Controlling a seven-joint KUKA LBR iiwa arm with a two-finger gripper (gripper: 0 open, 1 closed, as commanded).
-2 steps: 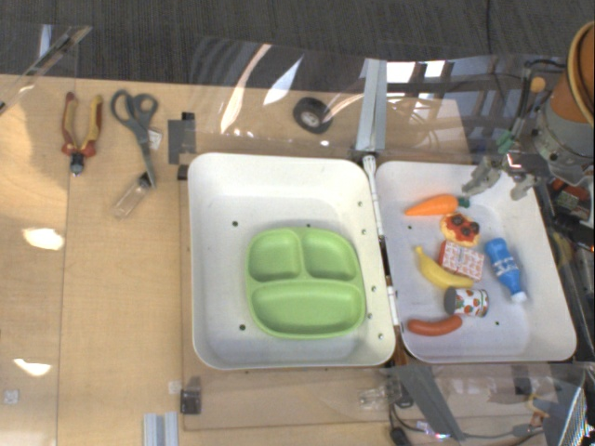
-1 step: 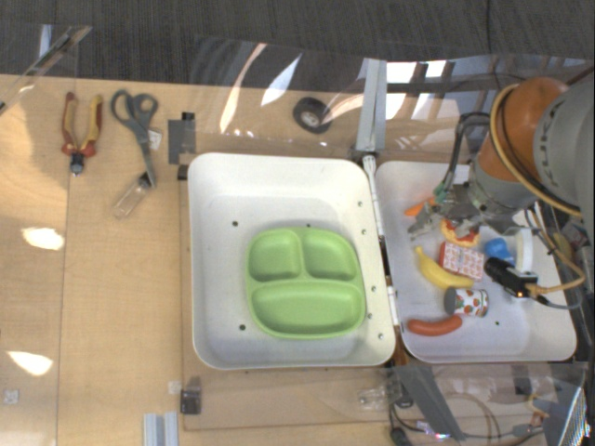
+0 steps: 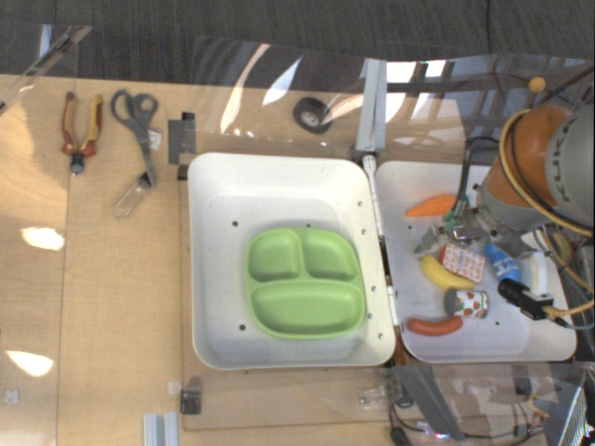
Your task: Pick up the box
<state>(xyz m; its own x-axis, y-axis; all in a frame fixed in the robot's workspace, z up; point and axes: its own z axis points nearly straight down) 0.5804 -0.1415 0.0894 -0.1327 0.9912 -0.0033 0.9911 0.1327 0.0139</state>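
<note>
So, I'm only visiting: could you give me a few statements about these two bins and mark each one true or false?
1. A green divided plate lies in the left bin. True.
2. The box lies in the left bin. False: it is in the right bin.
3. The carrot lies in the right bin. True.
4. The scissors lie inside a bin. False: they lie on the bench.
5. The tool hovers above the right bin. True.
</note>
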